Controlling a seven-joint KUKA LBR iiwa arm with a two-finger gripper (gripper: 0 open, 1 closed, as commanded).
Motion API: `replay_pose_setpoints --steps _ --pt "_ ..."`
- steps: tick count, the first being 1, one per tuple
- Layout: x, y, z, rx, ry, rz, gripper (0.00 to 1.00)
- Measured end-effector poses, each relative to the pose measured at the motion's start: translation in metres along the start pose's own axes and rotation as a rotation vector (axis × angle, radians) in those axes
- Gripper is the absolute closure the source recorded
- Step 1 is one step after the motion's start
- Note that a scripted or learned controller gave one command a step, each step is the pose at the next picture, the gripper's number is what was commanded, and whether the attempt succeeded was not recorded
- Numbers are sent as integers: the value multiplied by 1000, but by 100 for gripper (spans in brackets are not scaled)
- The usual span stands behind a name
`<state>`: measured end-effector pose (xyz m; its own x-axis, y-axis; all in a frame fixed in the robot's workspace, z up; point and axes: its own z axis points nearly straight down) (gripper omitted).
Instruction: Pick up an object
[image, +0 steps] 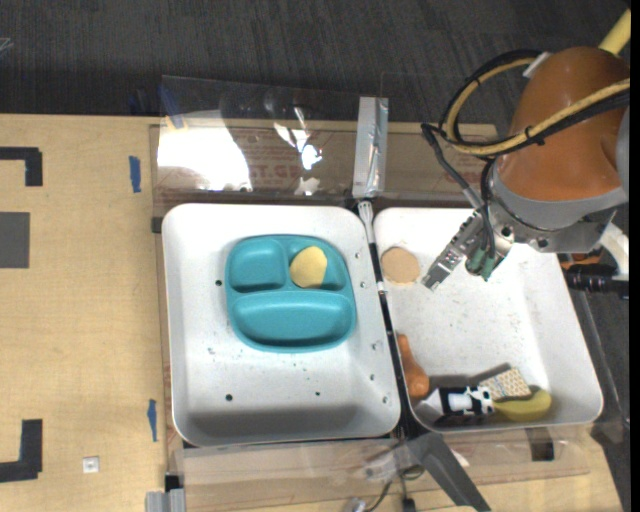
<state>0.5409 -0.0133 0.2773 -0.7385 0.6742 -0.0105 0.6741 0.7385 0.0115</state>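
**A:** Where does the arm stand over the bench?

**B:** It reaches in from the right, its orange band bulking over the far right corner of the right bin. Yellow and black cables loop above it. The wrist angles down and to the left, carrying the gripper above the bin's far half.

**A:** And the gripper itself?

**B:** One silver finger slants down-left toward a tan disc; a darker, green-tinged finger sits apart from it to the right. The two are spread, with nothing between them. The finger's tip is near the disc but does not touch it.

**A:** Where are the things to pick?

**B:** The disc lies in the right bin's far left corner, beside the divider. An orange carrot lies along the left wall nearer the front. Along the front wall sit a black-and-white toy, a checkered piece and a banana, crowded together.

**A:** And the left bin?

**B:** It bears a teal divided plate, with a yellow lemon in its far right compartment.
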Motion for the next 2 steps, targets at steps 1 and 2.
replay_pose_setpoints --steps 1,2 --pt "4 -74 -34 7 4 -227 100" --pt "-33 -74 -64 5 2 -556 100"
